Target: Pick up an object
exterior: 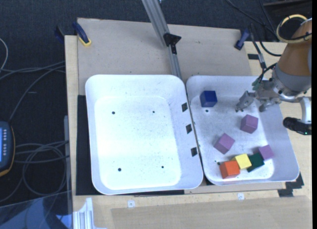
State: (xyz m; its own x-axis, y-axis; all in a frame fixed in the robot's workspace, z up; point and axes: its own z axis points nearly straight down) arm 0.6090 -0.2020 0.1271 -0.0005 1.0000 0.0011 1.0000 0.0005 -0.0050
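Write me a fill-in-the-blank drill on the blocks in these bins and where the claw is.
1. All the blocks lie in the ____ bin.
2. The block nearest the divider at the far end is ____.
3. The yellow block sits between an orange block and a ____ one.
4. The claw hangs above the ____ block, nothing between its fingers.

Missing words: right; blue; green; purple

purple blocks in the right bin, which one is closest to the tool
The purple block just below the tool, uppermost of the three. The other two purple blocks lie lower in the bin, nearer the coloured cluster.
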